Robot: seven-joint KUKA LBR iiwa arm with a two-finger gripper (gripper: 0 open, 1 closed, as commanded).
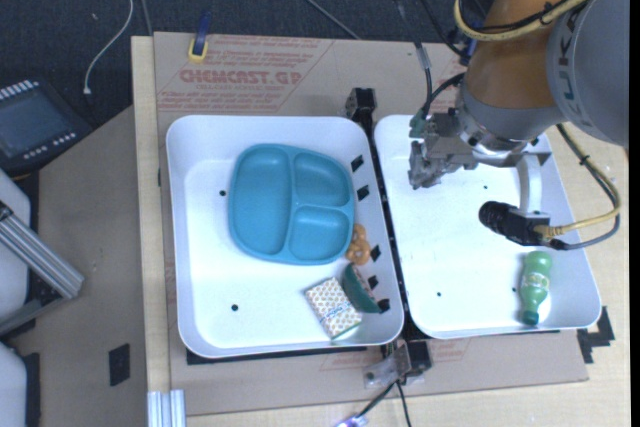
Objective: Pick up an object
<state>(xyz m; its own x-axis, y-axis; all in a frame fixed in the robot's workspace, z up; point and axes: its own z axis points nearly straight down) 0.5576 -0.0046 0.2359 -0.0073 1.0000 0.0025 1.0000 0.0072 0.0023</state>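
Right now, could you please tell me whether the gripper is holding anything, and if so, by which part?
It cannot be told: the two-finger gripper hangs over the right white bin, and nothing shows between its fingertips, which are too dark and small to read.

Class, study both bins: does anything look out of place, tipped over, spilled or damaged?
Nothing looks spilled or broken. The green bottle lies on its side in the right bin, near its front corner. In the left bin, small items crowd the front right corner beside the blue plate; that patterned packet sits askew.
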